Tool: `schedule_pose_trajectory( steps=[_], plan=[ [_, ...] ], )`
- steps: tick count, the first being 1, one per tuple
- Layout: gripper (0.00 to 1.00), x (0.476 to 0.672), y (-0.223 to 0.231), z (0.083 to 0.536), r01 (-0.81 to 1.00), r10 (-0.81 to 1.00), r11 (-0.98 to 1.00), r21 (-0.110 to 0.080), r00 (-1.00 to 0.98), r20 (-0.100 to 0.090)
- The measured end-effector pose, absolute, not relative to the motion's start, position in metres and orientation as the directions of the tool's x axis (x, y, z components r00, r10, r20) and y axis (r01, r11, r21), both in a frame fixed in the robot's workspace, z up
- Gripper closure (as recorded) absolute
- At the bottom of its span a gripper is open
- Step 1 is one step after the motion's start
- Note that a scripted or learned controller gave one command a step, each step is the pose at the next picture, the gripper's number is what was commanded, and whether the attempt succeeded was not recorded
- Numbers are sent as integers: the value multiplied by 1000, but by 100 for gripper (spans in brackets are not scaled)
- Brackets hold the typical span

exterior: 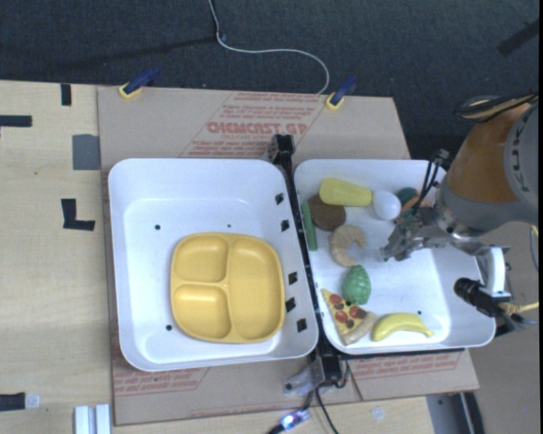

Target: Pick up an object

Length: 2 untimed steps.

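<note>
The gripper (400, 247) hangs low in the right bin (434, 333), at centre right of the frame; whether it is open or closed I cannot tell; nothing visibly held; toy food lies left of it: corn (345, 192), egg (385, 204), banana (401, 326), pizza (345, 313); a yellow tray (227, 287) sits in the left bin (136, 242).

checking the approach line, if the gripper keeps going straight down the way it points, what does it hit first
Most likely bare floor of the right bin. The gripper points down between the white egg and the green pepper, clear of both as far as this slanted view shows; depth is uncertain.
</note>
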<state>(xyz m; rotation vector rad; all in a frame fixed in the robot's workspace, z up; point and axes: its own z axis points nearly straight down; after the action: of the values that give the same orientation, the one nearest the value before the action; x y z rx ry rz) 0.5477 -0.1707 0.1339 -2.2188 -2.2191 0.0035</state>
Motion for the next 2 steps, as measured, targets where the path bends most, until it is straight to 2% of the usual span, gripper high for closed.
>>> schedule_pose_trajectory(
  steps=[1, 2],
  plan=[
    [100, 555, -172, 190, 1000, 1000, 2, -2, -2, 0],
    [100, 556, -172, 223, 1000, 1000, 2, -4, -2, 1]
  ],
)
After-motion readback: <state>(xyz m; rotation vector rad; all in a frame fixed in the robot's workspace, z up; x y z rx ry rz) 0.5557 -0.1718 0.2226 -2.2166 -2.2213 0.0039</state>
